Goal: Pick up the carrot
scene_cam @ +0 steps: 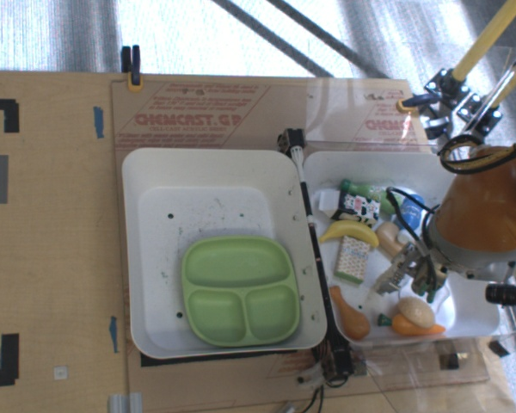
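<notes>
While the arm (pixel 486 209) reaches in over the right bin (pixel 327 175), its gripper (pixel 410 274) hangs low above the bin's near end, with the metal fingers pointing down and toward the left bin. Whether those fingers are spread or pressed together cannot be told, since they blur into the clutter beneath, and nothing is plainly seen between them.

Taking the right bin as the landmark, the carrot (pixel 406 324) lies on its floor at the near end, by the near wall, orange with a small green tip pointing to the left. A pale egg (pixel 417 311) rests against the carrot on its far side, and the gripper hangs just beyond the egg. Also at the bin's near end, toward the left wall, lies an orange drumstick (pixel 350 313). In the bin's middle a banana (pixel 350 231) lies crosswise, with a small speckled box (pixel 353 259) just on its near side. Toward the far end sit a black-and-white carton (pixel 359 206) and a green bottle (pixel 361 188).

Beside the right bin, touching it along one wall, the left bin (pixel 146 231) holds a green divided plate (pixel 240 288) at its near end.
</notes>
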`<state>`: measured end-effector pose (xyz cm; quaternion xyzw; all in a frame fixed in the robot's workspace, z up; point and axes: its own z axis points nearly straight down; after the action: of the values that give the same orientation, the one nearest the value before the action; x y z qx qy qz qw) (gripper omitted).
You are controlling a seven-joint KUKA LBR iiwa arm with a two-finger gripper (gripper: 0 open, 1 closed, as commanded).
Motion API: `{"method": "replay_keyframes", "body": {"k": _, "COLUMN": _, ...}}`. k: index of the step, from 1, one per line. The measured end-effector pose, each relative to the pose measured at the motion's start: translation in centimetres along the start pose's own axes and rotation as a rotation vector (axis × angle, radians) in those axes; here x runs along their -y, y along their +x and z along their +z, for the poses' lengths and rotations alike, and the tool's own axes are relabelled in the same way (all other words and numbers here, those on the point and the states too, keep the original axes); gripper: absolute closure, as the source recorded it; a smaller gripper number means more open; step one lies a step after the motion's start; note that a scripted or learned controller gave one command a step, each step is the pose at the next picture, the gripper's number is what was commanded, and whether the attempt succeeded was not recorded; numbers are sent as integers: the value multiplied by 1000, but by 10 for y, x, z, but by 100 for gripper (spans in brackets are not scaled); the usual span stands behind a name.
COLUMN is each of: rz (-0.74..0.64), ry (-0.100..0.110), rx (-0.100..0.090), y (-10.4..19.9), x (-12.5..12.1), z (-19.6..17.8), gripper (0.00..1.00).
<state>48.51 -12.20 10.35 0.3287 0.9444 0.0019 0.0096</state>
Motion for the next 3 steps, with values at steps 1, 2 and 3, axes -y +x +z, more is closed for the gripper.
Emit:
{"method": "replay_keyframes", "body": {"k": 1, "rz": 0, "ry": 1, "rx": -1, "y": 0, "x": 0, "z": 1, "gripper": 0}}
{"method": "replay_keyframes", "body": {"k": 2, "rz": -131, "ry": 4, "rx": 0, "y": -85, "x": -5, "z": -96, "gripper": 0}}
{"method": "replay_keyframes", "body": {"k": 3, "rz": -341, "ry": 5, "rx": -18, "y": -10, "x": 14, "z": -80, "gripper": 0}}
